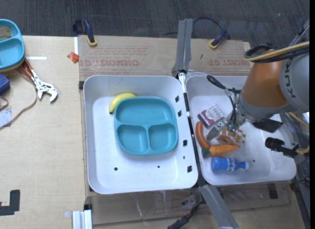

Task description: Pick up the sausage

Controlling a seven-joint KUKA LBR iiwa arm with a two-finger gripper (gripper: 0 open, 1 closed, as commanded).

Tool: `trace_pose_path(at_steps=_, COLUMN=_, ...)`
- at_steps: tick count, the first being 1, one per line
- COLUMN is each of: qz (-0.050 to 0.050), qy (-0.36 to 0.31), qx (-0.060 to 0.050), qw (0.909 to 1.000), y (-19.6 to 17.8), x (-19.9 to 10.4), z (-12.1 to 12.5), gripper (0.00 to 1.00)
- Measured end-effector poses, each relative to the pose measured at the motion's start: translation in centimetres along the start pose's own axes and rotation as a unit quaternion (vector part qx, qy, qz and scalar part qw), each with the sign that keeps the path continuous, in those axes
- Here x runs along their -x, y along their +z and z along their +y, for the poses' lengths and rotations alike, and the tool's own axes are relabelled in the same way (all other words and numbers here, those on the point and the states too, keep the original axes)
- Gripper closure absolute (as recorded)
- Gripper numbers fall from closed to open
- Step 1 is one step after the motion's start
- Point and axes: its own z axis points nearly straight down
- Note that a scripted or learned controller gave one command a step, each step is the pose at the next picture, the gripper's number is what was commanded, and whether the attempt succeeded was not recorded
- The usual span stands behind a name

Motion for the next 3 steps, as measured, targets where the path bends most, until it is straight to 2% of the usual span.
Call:
trace_pose_path(at_steps=1, qz=-0.001, qy=0.002, qx=0.000, qw=1.0000, y=-0.9, x=0.2, z=-0.1, gripper=1.00)
trace_pose_path(at_steps=2, qz=-0.001, qy=0.004, qx=0.001, qw=1.0000, y=-1.8, x=0.3, z=-0.1, gripper=1.00)
trace_pose_path(at_steps=3, qz=-0.003, qy=-0.067, qx=0.003, qw=0.9977, y=-0.3, x=2.3, z=3.4, gripper=1.00)
